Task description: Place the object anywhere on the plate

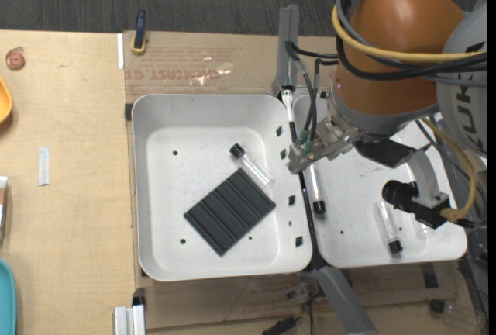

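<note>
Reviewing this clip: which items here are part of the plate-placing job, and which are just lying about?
Job:
- dark ribbed plate, left bin
- capped clear tube at the plate's upper edge, likely the object
- gripper over the divider between bins

Lying about:
- second capped tube in the right bin, possibly a spare
- blue clamp
- white strip

Faint reddish printing on the cardboard sheet point(186, 66) behind the bins is too blurred to read.
</note>
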